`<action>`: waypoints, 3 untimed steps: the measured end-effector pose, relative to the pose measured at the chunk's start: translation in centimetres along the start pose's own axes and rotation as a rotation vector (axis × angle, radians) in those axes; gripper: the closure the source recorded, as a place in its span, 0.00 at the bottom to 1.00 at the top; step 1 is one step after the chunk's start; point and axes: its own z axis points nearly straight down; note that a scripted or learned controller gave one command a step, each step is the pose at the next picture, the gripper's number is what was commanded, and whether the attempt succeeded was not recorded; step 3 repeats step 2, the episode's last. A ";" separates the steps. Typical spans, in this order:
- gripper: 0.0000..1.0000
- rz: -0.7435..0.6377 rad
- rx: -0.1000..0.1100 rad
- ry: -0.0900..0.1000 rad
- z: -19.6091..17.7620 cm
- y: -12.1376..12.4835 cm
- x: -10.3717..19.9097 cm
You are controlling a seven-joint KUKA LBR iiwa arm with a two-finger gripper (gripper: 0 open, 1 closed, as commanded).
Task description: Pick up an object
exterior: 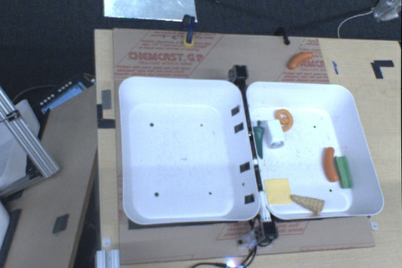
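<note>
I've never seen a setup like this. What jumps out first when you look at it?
Two shallow white bins sit side by side: the left bin, and the right bin holding small toy foods, such as a flat yellow square, an orange sausage and a green stick. Another orange sausage lies outside on the board behind.

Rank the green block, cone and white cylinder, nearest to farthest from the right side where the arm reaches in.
1. green block, at the right of the right bin.
2. cone, along that bin's front.
3. white cylinder, at that bin's left.
</note>
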 end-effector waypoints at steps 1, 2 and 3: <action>1.00 0.000 0.001 0.001 0.0 -0.2 2.1; 1.00 0.000 0.000 0.001 0.0 -1.7 3.8; 1.00 0.000 0.000 0.001 0.0 -1.7 3.8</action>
